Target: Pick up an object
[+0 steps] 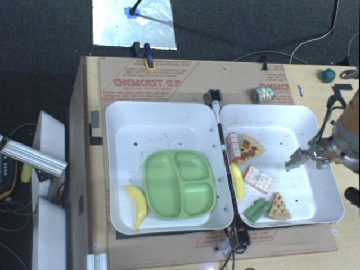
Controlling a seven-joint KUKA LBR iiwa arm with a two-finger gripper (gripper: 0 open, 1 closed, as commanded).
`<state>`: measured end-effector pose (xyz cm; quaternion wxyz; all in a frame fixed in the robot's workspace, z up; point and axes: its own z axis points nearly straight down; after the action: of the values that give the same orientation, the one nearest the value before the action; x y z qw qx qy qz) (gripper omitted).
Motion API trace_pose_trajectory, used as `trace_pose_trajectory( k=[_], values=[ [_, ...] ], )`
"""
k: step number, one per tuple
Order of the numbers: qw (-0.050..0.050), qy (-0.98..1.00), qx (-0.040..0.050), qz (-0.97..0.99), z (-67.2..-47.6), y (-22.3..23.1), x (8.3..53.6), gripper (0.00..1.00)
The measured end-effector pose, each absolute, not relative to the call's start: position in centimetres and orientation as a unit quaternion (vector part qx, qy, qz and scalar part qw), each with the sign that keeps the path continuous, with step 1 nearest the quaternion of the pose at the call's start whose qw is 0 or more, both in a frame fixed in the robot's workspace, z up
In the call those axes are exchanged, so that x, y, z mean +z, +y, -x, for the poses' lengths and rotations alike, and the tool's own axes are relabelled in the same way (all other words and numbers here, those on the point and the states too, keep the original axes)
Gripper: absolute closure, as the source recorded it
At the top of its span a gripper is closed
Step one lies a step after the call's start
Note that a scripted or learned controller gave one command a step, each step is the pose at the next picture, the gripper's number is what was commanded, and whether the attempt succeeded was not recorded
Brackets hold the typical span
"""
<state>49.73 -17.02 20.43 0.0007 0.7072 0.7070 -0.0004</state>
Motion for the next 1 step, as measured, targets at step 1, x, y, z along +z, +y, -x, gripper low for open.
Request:
trace_pose_trajectory(
  k=[1],
  values=[
    [0.0,0.708,0.0007,-0.706,-54.22,-11.6,17.16,0.0]
  ],
)
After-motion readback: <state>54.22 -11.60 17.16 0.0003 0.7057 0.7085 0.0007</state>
